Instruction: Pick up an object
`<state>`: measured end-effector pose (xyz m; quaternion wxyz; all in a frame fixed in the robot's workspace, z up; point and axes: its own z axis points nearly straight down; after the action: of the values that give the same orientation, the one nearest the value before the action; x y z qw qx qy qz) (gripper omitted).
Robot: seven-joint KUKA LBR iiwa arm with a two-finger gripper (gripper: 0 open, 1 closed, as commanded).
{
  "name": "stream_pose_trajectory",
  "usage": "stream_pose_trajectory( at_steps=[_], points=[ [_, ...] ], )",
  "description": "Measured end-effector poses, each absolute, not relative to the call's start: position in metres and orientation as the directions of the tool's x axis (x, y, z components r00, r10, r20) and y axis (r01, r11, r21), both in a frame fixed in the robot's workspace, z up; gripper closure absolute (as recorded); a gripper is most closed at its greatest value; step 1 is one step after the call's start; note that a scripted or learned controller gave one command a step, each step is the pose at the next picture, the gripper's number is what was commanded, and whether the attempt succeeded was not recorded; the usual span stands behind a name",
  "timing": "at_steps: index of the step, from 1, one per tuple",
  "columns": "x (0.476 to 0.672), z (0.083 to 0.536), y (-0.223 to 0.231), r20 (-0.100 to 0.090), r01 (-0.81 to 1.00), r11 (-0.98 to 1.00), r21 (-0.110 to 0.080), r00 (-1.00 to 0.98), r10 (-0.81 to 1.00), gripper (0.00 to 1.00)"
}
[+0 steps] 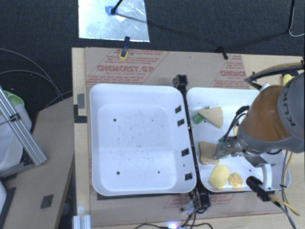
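Tan slab [207, 152] lies under the pincer [222, 149]; pincer's state unclear.

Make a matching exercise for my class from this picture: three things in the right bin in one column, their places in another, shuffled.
Things:
1. wedge
2. yellow ball
3. tan slab

Places:
A. near edge of the right bin, beside a small yellow lump
B. far part of the bin, next to a green piece
C. at the gripper

Pairs: 1-B, 2-A, 3-C
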<state>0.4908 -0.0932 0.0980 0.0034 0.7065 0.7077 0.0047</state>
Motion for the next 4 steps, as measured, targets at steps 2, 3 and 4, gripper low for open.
stream_pose_trajectory(
  at_steps=[2, 3, 4],
  points=[
    [0.487, 0.38, 0.031, 0.002, 1.0, 0.01, 0.005, -0.01, 1.0, 1.0],
    [0.486, 0.353, 0.111, 0.003, 1.0, 0.012, 0.0, -0.012, 1.0, 1.0],
    [0.537, 0.284, 0.089, -0.002, 1.0, -0.002, -0.003, 0.002, 1.0, 1.0]
  ],
)
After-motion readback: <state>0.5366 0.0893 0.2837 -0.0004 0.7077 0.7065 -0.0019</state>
